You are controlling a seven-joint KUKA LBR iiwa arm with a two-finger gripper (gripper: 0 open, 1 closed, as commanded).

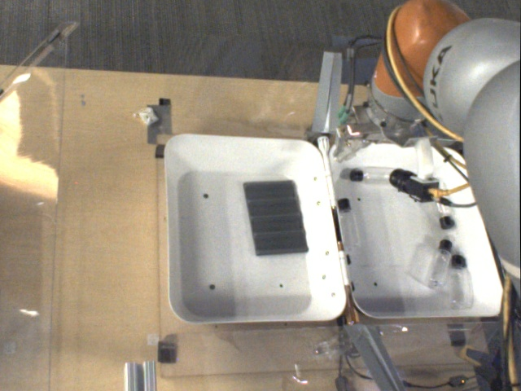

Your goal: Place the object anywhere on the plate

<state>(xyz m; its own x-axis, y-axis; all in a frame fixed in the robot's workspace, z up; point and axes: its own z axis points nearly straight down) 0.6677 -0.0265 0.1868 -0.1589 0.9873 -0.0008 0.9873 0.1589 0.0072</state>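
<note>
A dark grey ridged plate (276, 217) lies flat in the middle of the left bin (187, 300). Several small clear pieces with black caps lie scattered in the right bin (391, 300): one near its top left (358, 174), others along its right side (448, 255). My gripper (348, 141) hangs over the top left corner of the right bin, close to the wall between the bins, mostly hidden under the grey and orange wrist (423, 47). I see nothing held in it.
A black connector with a yellow cable (411, 183) hangs off the arm over the right bin. A metal post (327, 92) stands behind the bins. Small black clamps (162, 120) sit on the wooden bench by the left bin's corners.
</note>
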